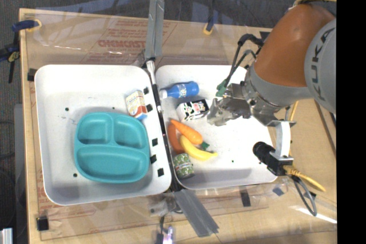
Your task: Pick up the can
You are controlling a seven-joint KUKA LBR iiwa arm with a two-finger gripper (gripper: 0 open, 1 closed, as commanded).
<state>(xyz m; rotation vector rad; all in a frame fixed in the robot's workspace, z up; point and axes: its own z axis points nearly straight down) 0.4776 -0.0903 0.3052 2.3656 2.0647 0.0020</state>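
A small green can point(183, 165) stands in the front left corner of the right bin point(240, 171), close to the divider between the bins. Just behind it lie a yellow banana point(198, 151) and an orange carrot point(186, 131). My gripper point(219, 112) hangs over the middle of the right bin, to the right of and behind the can and well apart from it. It sits just right of a black-and-white cow-patterned carton point(193, 108). Nothing shows in its grasp.
A blue bottle point(180, 90) lies at the back left of the right bin. The left bin point(51, 94) holds a teal divided plate point(112, 146) and a small red-and-white carton point(135, 103). The right bin's floor point(240, 148) right of the banana is bare.
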